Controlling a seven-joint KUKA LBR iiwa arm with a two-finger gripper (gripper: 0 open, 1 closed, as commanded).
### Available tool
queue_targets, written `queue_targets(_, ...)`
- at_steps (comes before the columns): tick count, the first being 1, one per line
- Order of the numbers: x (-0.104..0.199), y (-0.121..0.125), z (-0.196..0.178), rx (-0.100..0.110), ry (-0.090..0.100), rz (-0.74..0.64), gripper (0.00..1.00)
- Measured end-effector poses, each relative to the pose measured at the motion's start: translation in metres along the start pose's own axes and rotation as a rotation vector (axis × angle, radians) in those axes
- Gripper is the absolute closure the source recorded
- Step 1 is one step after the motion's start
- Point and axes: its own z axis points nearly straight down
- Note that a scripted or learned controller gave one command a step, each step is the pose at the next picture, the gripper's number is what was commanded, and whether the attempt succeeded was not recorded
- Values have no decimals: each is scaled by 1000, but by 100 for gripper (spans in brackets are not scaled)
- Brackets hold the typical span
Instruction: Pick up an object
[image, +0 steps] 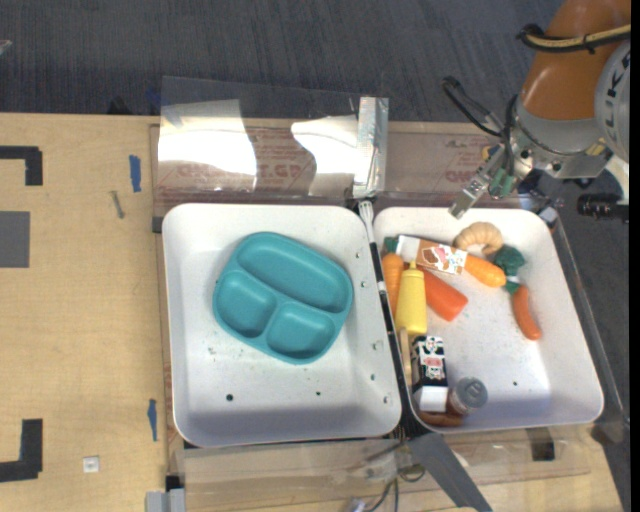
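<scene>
The bench carries two shallow white bins side by side. The left bin (190, 390) holds one teal divided plate (284, 296), lying flat near its centre with bare floor around it on all sides.

The right bin (560, 380) holds the loose objects. Against its left wall, from far to near: an orange carrot piece (392, 274), a yellow bottle (411, 297), a black-and-white carton (430, 360) and a dark bottle with a grey cap (466, 393) at the near left corner. Toward the far edge lie a small white-and-brown carton (441, 258), touching an orange wedge (443, 297) below it, and a tan croissant (479, 236) just beside the far wall. An orange carrot with a green top (492, 269) lies next to the croissant; a second orange carrot (525, 310) lies near the right wall. The objects along the left wall touch or overlap one another.

A clear plastic sheet (260, 150) stands behind the left bin.

The gripper (478, 190) hangs over the far edge of the right bin, above and just beyond the croissant, touching nothing. Its fingers are too small and blurred to judge; the degree of opening cannot be determined. No object is visible between them.
</scene>
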Motion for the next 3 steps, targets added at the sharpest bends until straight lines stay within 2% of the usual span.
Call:
queue_targets(1,9,-68,-9,8,9,-252,100)
queue_targets(2,38,-102,111,5,5,-366,100)
queue_targets(3,-20,-44,87,6,5,-106,100)
